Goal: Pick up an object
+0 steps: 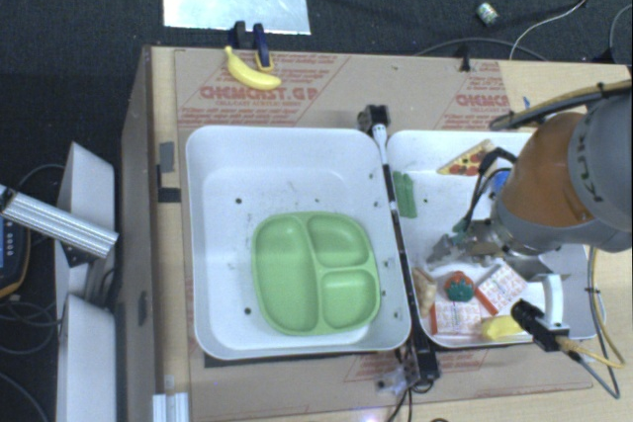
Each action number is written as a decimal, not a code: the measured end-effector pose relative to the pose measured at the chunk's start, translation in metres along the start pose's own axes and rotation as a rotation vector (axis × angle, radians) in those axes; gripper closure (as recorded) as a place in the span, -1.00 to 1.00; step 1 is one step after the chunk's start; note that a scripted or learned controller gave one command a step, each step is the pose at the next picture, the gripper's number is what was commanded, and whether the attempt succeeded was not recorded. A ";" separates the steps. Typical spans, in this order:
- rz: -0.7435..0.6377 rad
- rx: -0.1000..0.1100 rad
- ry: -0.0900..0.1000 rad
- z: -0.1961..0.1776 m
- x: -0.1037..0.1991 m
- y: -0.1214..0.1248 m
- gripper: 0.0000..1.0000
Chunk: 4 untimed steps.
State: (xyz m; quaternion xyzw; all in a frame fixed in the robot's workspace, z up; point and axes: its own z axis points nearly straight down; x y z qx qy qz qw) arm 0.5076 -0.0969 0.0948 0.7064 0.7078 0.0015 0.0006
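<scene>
While the grey arm with the orange band (554,175) is reaching in from the right, its gripper (465,242) is hanging low over the right-hand shallow white bin (425,148), and whether it is grasping anything cannot be told from this slant. Below the gripper, near the bin's front edge, a small teal and red round toy (458,289) is lying among red-and-white printed packets (499,290), with a yellow block (501,328) just beside them and a tan, lumpy piece (424,286) at the bin's left wall. A slice-shaped toy pizza (465,159) is sitting at the far side, and a green stick-like item (405,194) is lying along the divide. The left-hand white bin (213,163) is bearing a pale green divided plastic plate (315,272). A yellow banana (249,72) is resting on the cardboard behind the bins.
</scene>
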 end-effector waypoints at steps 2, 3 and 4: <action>0.002 0.001 -0.002 0.010 -0.003 -0.020 -1.00; 0.001 -0.001 0.000 0.000 -0.003 -0.019 1.00; -0.002 -0.001 0.000 -0.090 0.053 0.048 1.00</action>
